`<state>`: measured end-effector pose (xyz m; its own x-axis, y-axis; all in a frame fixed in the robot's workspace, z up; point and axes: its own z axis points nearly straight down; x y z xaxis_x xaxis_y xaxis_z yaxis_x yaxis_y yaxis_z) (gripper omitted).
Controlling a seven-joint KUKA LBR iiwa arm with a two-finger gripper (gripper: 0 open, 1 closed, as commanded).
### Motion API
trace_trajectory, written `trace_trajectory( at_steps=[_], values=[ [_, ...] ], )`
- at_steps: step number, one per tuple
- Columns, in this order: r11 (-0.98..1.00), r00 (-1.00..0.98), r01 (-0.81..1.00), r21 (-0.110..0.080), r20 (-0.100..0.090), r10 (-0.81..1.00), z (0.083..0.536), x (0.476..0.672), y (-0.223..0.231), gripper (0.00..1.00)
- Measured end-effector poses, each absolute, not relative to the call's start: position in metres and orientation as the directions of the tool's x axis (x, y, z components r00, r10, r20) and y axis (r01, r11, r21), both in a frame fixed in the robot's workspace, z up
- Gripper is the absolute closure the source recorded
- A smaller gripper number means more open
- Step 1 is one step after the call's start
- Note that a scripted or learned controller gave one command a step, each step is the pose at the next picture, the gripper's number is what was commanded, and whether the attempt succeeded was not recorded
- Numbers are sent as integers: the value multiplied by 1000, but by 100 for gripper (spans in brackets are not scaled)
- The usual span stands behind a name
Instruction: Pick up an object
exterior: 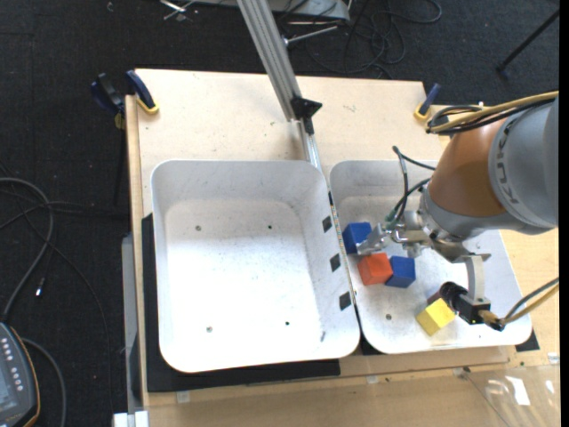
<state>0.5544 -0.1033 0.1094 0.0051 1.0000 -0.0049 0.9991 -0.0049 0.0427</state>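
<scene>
**Inspector:** Where do the objects stand? Begin with the nearest one.

**Assistant:** The red block [374,269] lies on the floor of the right bin [498,265], just below the pincer [394,236]. A blue block [357,235] sits just to the pincer's left, near the bin's inner wall. A second blue block [402,271] lies below the pincer, touching the red one on its right. A yellow block [436,317] rests well below and to the right, near the bin's front rim.

**Inspector:** State of the pincer?

**Assistant:** It is low over the cluster. Whether it is spread or pressed together I cannot tell; nothing is seen between its tips.

**Inspector:** Progress?

**Assistant:** By my judgement, nothing is lifted: all four blocks rest in the bin. The approach looks made; grasp and lift remain.

**Inspector:** Surroundings?

**Assistant:** The left bin [169,238] sits well to the pincer's left, both bins on the tabletop [222,114].
</scene>
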Motion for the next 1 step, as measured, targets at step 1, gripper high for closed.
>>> trace_trajectory(
  at_steps=[1],
  values=[
    [-4, 5, 1000, 21, -3, 1000, 115, 505, -112, 0]
  ],
)
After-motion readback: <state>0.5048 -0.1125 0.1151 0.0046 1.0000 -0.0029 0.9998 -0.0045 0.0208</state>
